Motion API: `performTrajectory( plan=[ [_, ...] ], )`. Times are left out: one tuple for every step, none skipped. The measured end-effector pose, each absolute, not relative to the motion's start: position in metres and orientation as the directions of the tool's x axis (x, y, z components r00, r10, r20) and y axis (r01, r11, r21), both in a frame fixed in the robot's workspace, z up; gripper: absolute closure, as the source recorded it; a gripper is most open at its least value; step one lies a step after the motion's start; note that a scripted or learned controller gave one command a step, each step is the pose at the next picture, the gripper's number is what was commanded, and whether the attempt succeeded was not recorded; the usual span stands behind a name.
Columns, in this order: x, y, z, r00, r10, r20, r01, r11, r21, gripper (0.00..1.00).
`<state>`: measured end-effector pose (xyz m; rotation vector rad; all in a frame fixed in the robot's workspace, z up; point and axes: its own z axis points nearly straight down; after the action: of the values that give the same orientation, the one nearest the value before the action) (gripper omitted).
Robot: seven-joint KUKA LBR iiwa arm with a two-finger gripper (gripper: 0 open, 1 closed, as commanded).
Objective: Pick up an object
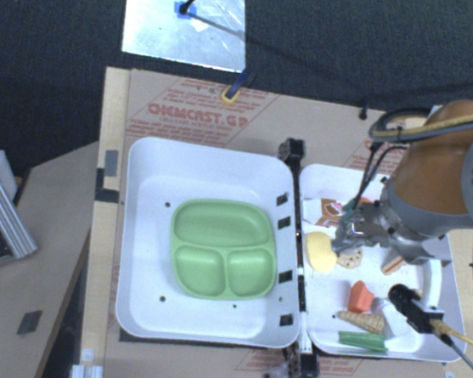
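Matt green plastic tray (219, 259) in glossy white bin (144, 207).

Evenly bright overhead lighting, left white bin (214, 164) slightly overexposed, strong glare on the reflective sheet (188, 15) above that bin, soft short shadows inside its walls, dark surroundings, mild overall softness, arm (444, 167) slightly blurred

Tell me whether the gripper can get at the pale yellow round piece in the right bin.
Probably yes: the gripper hangs just beside the pale yellow round piece, whose top is uncovered.
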<state>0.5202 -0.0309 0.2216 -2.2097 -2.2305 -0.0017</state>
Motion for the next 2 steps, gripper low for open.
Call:
performTrajectory(
  plan=[
    [0.519,0.011,0.234,-0.01,1.0,0.002,1.0,0.01,0.003,1.0],
    [0.525,0.017,0.219,-0.006,1.0,0.0,1.0,0.006,0.0,1.0]
  ],
)
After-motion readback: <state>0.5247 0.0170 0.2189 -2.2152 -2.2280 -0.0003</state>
